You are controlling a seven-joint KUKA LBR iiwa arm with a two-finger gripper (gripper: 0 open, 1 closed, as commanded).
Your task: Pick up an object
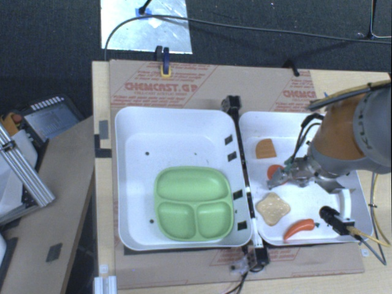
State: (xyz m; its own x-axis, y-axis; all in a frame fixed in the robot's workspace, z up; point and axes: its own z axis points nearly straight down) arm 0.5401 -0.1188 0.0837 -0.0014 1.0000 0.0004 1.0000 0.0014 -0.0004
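I see the left bin holding a green divided tray. The right bin holds an orange block, a beige piece, an orange-red pepper and a red piece, which touches my gripper; grip state unclear.

Grey, rounded arm with a broad orange band, black cables and a metallic gripper.
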